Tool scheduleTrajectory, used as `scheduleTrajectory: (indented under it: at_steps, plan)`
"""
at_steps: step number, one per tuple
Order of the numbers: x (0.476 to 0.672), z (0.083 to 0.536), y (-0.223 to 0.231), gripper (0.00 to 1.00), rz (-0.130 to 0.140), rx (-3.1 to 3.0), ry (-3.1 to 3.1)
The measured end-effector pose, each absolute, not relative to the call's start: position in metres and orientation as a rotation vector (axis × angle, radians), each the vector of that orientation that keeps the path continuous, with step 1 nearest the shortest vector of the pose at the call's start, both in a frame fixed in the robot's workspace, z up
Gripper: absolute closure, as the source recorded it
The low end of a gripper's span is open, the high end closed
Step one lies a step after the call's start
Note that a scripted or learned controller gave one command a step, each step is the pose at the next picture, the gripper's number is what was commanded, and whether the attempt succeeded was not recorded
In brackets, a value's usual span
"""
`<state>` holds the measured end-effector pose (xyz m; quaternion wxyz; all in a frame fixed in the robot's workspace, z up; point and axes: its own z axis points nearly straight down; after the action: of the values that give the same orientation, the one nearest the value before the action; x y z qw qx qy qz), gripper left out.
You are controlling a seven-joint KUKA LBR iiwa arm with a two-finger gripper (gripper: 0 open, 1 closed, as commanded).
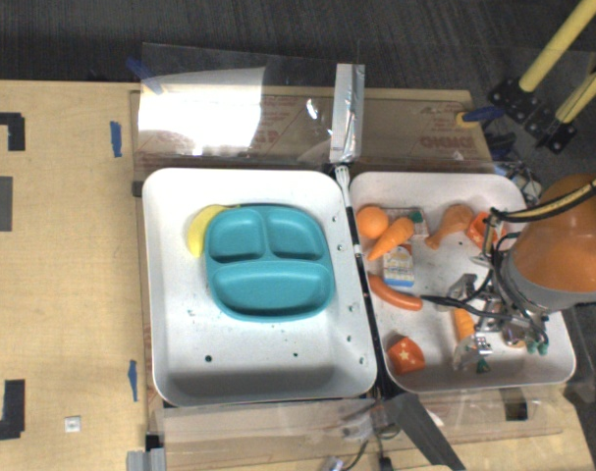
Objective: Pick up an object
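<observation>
Over the desk [62,263], two white bins sit side by side. Left of the divider, the left bin [180,361] holds a teal sectioned plate [270,261] with a yellow object [199,226] tucked at its far left edge. Right of the divider, the right bin [553,361] holds an orange ball [371,221], a carrot [391,238], a red-orange sausage [396,293] and a tomato [406,354]. The end effector [474,337] is low in that bin beside a small orange piece [461,324]; whether it grips anything cannot be told.

Right bin [558,366] is pretty cluttered, toys bunched along its left side and top; left bin [170,263] has open floor around the teal tray [270,261].
</observation>
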<state>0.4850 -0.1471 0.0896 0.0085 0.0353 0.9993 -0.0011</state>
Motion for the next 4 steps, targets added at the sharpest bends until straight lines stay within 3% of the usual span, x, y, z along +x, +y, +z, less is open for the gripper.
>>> scheduleTrajectory:
  at_steps: [1, 2, 3, 4]
  plan:
    - [0.485, 0.09, -0.137, 0.0, -0.009, 0.023, 3.125]
    - [0.489, 0.103, -0.136, 1.0, -0.011, 0.018, 3.112]
    - [0.589, 0.09, -0.139, 1.0, -0.001, 0.317, 3.111]
    - [0.587, 0.089, -0.139, 0.0, 0.0, 0.318, 3.114]
